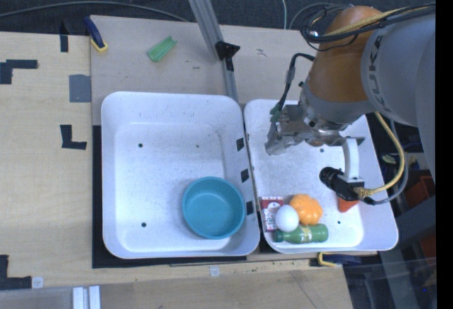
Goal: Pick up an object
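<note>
A round teal plastic bowl (212, 206) sits upright, mouth up, in the near right corner of the left white bin (134, 117). The other things cluster in the right white bin (368, 230), along its near edge, just across the divide from the bowl. A small white ball (287, 218) lies there, touching a round orange fruit-like piece (308, 208) on its right. A small red-and-white packet (270, 213) lies just left of the ball. A green bottle (304, 234) lies on its side just in front of the ball and the orange piece. A small red block (347, 203) lies further right, partly hidden.
</note>
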You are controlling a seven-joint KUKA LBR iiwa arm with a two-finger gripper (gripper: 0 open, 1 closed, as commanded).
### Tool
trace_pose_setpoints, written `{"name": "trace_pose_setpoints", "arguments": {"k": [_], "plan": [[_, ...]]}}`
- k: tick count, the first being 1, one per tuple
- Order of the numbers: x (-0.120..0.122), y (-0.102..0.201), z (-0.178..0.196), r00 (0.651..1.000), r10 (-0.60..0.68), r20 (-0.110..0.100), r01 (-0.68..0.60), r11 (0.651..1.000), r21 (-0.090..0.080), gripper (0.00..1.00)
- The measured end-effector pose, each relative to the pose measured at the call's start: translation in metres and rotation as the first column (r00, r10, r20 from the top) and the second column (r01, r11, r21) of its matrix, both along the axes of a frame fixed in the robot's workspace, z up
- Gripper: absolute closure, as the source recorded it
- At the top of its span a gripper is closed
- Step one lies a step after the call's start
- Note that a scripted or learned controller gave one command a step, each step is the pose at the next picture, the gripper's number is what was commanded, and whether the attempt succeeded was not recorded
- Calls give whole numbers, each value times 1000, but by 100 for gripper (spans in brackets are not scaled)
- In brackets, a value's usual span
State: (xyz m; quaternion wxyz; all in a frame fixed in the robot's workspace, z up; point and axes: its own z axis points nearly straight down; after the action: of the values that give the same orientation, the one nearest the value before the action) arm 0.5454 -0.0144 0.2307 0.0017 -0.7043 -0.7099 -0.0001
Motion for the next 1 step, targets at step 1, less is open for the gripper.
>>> {"name": "trace_pose_setpoints", "arguments": {"k": [1], "plan": [[-1, 58, -1, 1000, 0, 0, 0, 1000, -1, 100]]}}
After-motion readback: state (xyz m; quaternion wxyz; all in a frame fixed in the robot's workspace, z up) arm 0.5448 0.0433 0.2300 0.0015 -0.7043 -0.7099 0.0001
